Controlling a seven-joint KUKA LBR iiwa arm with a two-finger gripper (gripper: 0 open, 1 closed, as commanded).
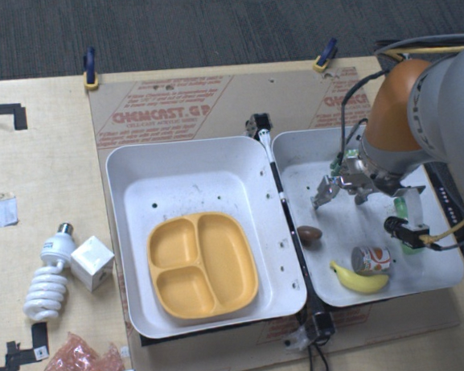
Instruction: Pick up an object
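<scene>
Right bin (293,147) as landmark: the end effector (335,188), spread wide and holding nothing, hangs over its upper floor, with brown nut (310,233), can (372,259) and banana (360,278) lying toward its near rim, apparently awaiting selection.

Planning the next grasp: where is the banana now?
The banana lies in the right bin, near its front edge, just below the small can.

A yellow divided plate (203,265) lies in a white bin (183,162); a yellow banana (360,278), a brown nut-like lump (310,233); a white spiral bulb (46,280).
</scene>
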